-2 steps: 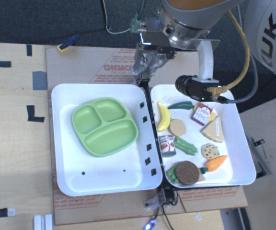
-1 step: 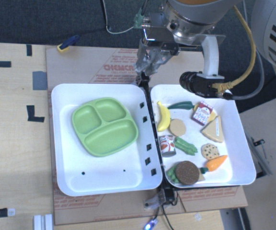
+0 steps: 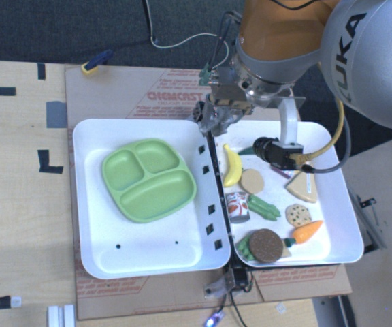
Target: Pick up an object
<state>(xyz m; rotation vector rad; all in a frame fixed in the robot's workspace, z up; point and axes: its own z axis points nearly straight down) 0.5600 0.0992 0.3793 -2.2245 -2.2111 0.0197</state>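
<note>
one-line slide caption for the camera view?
KUKA arm's hand poised over the rim between two white bins: green divided plate on the left, toy foods including banana and carrot on the right.

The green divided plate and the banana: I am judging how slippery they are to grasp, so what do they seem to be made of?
The green divided plate looks like moulded plastic with a smooth, matte to slightly satin finish: even colour, rounded compartment ridges. The banana seems a plastic toy, glossier, given its uniform yellow and soft highlight. Both are guesses from appearance alone.
</note>
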